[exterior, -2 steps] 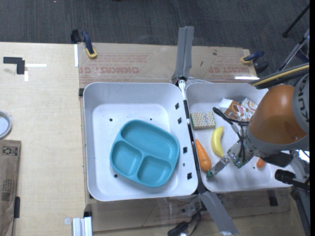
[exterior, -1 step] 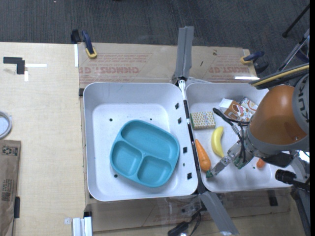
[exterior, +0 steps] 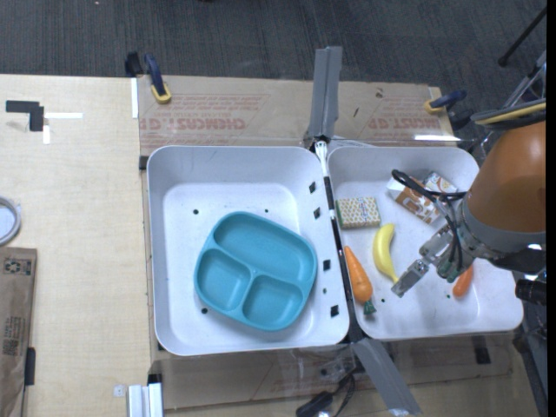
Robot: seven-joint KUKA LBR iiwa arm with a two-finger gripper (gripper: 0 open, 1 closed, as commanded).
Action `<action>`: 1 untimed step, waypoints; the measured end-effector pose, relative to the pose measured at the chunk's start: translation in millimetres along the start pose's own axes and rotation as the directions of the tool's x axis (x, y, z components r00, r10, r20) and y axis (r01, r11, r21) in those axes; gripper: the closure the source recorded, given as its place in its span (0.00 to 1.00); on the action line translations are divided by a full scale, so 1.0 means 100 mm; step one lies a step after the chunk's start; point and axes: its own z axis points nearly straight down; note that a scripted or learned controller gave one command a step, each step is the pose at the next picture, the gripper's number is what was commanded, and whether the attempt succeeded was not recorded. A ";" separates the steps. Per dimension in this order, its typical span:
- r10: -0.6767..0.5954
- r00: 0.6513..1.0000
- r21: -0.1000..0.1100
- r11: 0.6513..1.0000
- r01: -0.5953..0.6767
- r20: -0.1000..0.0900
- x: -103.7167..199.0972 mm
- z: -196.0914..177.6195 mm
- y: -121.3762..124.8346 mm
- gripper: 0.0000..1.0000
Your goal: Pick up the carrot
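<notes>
Wooden surface (exterior: 69, 172) carries two white bins. Left bin (exterior: 165, 233): blue divided plate (exterior: 254, 271). Right bin (exterior: 495, 315): carrot (exterior: 357, 275) against left wall, banana (exterior: 384, 250) just beside it, sponge (exterior: 358, 212) above. Pincer (exterior: 408, 278) hangs right of banana, apart from carrot; whether clenched or released, cannot tell.

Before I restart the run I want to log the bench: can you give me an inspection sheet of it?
Surface: two white bins, left bin, right bin.
Job's things: carrot lies in the right bin by the divider.
Clutter: blue tray in left bin; banana, sponge, packet, small orange item in right.
Grippers: gripper right of the banana, away from the carrot.
Cables: nothing seen.
Surroundings: clamps, tape roll.
</notes>
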 end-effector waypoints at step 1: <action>0.002 1.000 -0.001 1.000 -0.002 0.002 -0.01 -0.09 0.00 1.00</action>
